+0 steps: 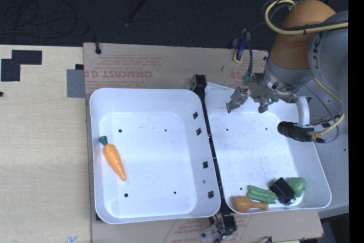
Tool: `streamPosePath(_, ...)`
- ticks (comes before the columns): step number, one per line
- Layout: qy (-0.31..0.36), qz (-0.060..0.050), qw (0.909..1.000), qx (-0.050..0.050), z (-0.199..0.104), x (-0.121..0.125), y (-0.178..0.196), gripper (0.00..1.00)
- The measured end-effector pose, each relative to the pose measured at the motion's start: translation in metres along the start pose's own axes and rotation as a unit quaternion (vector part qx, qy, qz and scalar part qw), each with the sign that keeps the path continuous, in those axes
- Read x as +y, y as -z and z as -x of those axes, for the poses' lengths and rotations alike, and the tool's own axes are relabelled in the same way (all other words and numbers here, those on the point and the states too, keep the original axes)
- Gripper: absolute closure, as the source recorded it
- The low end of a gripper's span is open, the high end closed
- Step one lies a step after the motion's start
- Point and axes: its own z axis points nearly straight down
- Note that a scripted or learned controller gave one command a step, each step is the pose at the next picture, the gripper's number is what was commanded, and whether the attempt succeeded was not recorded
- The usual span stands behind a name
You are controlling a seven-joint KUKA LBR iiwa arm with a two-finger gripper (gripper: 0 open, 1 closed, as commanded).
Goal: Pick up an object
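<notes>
- Nearest the camera, bottom edge of right bin [267,151]: small cluster of four items pressed into the lower right corner.
- Orange pear-shaped piece [248,204]: lowest of the cluster, lying on its side at the bin's front wall, narrow end pointing right.
- Green pod-like piece [261,194]: just above the orange piece, touching it, lying flat.
- Black block [282,190]: tilted, resting between the green pod and the rounded green piece, overlapping both.
- Rounded green piece [296,184]: rightmost of the cluster, against the bin's right wall.
- Gripper [249,101]: hanging over the upper edge of the right bin, two fingers spread apart, one toward the left and one toward the right, nothing between them; well apart from the cluster.
- Arm [301,37]: grey body with orange band, entering from the right, above the gripper; yellow and black cables looped around it.
- Left bin [142,105]: just beside the right bin, sharing a black divider strip.
- Carrot [114,160]: orange with green top, lying at a slant near the left bin's left wall, green end up; far from the gripper.
- Bench [40,139]: pale wood surface, cardboard sheet under both bins.
</notes>
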Motion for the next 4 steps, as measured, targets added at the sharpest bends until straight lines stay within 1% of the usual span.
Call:
streamPosePath(1, 0.0, -0.001, 1.0, 0.0, 0.001, 0.0, 0.01, 1.0)
streamPosePath(2, 0.002, 0.008, 1.0, 0.0, -0.04, 0.016, 0.146, 1.0)
streamPosePath(3, -0.002, -0.002, 1.0, -0.001, 0.0, 0.013, 0.086, 1.0)
streamPosePath(4, -0.002, 0.0, 1.0, -0.001, 0.048, 0.013, 0.077, 1.0)
